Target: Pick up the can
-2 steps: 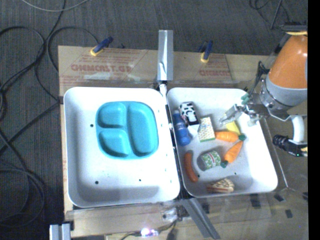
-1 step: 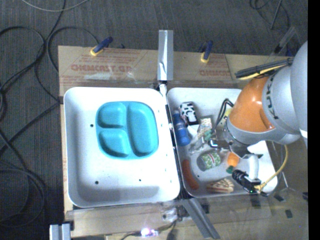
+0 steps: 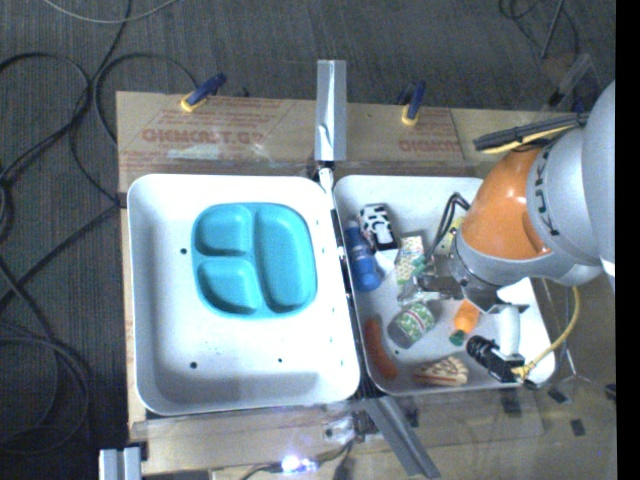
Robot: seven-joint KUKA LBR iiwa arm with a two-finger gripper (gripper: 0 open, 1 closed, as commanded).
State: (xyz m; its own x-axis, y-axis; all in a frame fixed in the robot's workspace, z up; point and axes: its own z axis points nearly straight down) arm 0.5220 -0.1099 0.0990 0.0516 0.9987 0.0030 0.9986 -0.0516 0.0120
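Observation:
The can [image 3: 412, 323], green with a grey end, lies on its side in the middle of the right bin [image 3: 545, 313]. My gripper [image 3: 433, 284] hangs just above and to the right of the can, close to its upper end. The orange-banded wrist behind it covers the bin's right half. Nothing shows as held.
Around the can in the right bin are a blue bottle [image 3: 360, 259], a black-and-white toy [image 3: 377, 225], a green-white packet [image 3: 408, 260], a red sausage [image 3: 375, 349], a pizza-like slice [image 3: 443, 372] and a small orange piece [image 3: 465, 318]. The left bin [image 3: 160, 298] holds a blue divided plate [image 3: 255, 258].

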